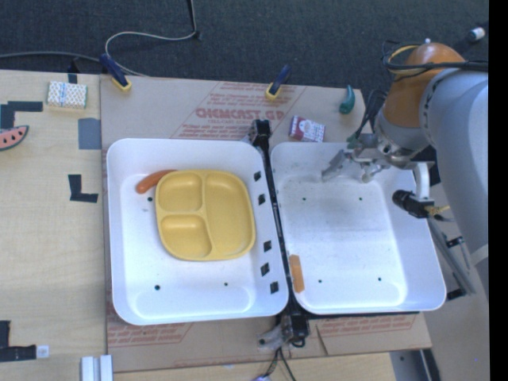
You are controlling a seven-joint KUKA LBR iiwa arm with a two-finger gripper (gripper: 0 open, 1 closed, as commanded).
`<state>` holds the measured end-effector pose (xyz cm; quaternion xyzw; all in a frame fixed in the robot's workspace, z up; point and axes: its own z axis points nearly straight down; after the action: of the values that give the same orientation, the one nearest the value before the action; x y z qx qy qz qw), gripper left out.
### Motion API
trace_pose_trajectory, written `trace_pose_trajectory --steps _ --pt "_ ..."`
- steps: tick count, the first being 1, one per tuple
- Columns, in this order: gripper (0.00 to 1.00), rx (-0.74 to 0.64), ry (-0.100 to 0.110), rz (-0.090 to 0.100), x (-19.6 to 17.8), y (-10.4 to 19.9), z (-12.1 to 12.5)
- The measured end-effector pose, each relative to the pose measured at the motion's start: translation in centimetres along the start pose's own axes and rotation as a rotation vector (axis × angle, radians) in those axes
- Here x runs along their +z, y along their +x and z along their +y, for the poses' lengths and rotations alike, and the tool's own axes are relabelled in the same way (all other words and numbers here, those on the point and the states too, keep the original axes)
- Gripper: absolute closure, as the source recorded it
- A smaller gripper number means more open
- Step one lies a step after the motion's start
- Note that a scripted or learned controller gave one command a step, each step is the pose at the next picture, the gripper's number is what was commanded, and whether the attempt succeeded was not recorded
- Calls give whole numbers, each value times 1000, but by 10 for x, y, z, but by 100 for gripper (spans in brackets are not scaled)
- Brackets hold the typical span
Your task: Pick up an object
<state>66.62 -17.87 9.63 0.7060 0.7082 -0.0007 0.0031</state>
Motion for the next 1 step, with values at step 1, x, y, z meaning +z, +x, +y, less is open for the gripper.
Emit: trace_pose_trajectory --steps 1 --pt "0 2 2 3 10 31 3"
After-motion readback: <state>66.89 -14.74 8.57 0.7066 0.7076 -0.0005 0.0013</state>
